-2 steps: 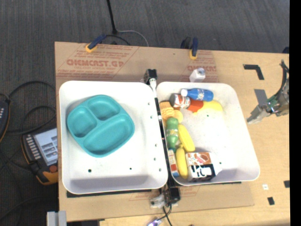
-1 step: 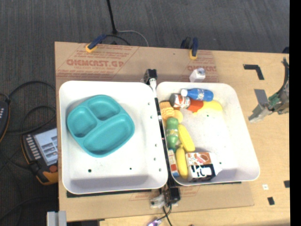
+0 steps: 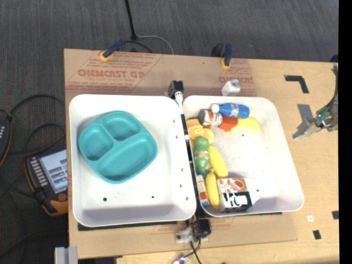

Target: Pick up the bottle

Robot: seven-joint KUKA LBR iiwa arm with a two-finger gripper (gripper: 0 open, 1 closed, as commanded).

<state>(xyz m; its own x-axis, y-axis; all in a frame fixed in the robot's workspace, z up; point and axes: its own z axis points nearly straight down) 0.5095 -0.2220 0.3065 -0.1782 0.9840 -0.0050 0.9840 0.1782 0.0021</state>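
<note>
I see the gripper (image 3: 309,126) right of the bins, over bare bench; fingers spread, grasping nothing; bottle (image 3: 232,111) lies in right bin (image 3: 275,147).

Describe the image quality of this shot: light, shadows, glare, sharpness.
Camera view: even, soft overhead light; only faint shadows along the inner walls of the left bin and under the teal plate. No strong glare, though the white right bin looks slightly washed out. The whole frame is mildly soft; labels on the blue bottle are unreadable, and the gripper at the right looks blurred.
</note>
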